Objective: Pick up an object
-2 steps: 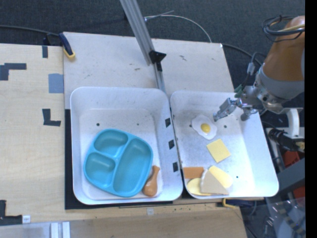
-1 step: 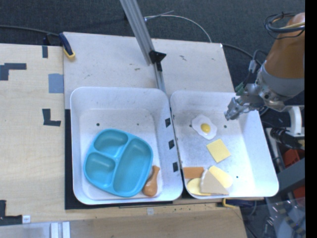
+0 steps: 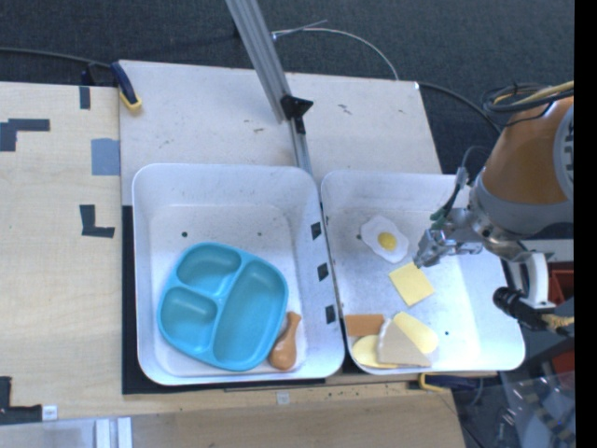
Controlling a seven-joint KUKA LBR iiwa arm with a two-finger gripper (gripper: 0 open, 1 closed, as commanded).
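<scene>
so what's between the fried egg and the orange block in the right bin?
In the camera view, the yellow cheese square lies roughly between the fried egg and the orange block, offset right; otherwise bare bin floor.

Right white bin point(image 3: 485, 339), contents:

- Flat toy fried egg point(image 3: 384, 239), white with yellow yolk, lying level toward 11 o'clock of the bin floor.
- Flat yellow square cheese slice point(image 3: 411, 285), rotated diamond-wise, near centre, just beside the egg at its 5 o'clock.
- Orange-brown rectangular block point(image 3: 364, 325), lying flat at 7 o'clock.
- Pale yellow and tan wedge-shaped pieces point(image 3: 401, 341), overlapping, at 6 o'clock against the near wall, touching the block.
</scene>
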